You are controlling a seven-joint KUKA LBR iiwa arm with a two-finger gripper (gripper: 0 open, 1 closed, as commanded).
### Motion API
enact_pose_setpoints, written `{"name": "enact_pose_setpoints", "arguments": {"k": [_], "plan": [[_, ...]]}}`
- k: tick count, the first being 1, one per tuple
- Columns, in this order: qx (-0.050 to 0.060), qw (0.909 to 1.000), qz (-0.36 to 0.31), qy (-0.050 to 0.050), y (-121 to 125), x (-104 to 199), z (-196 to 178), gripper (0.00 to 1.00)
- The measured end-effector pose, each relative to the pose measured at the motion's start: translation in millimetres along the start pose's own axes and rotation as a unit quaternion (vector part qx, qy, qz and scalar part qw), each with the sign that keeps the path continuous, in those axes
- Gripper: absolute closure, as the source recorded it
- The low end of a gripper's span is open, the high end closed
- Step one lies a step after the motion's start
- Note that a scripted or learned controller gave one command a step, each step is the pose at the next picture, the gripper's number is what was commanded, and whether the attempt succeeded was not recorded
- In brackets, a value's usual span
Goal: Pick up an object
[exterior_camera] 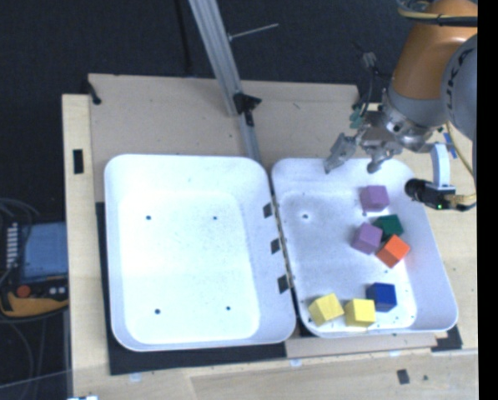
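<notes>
My gripper (354,162) hangs over the far edge of the right bin (319,248), fingers spread open with nothing between them. Below it in that bin lie a purple block (374,197), a dark green block (389,225), a second purple block (367,237) and an orange block (392,250). Near the bin's front sit a blue block (383,295) and two yellow blocks (325,308) (360,312). The closest block to the gripper is the upper purple one, a short way toward the front and right.
The left bin (186,248) stands beside the right one. A slanted metal pole (222,57) rises behind the bins, its foot near the gap between them. Cables and a small box (40,252) lie off the bench at left.
</notes>
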State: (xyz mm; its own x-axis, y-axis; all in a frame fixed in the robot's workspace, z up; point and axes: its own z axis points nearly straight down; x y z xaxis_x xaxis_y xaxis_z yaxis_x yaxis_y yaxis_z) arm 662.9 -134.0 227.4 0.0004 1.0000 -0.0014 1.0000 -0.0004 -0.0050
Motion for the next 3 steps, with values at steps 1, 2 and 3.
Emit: {"name": "enact_pose_setpoints", "arguments": {"k": [1,2,3], "plan": [[0.0,1.0,0.0,0.0,-6,0,62,0.0],[-0.001,1.0,-0.002,0.0,-1,4,107,0.0],[-0.005,1.0,-0.001,0.0,1,2,92,1.0]]}}
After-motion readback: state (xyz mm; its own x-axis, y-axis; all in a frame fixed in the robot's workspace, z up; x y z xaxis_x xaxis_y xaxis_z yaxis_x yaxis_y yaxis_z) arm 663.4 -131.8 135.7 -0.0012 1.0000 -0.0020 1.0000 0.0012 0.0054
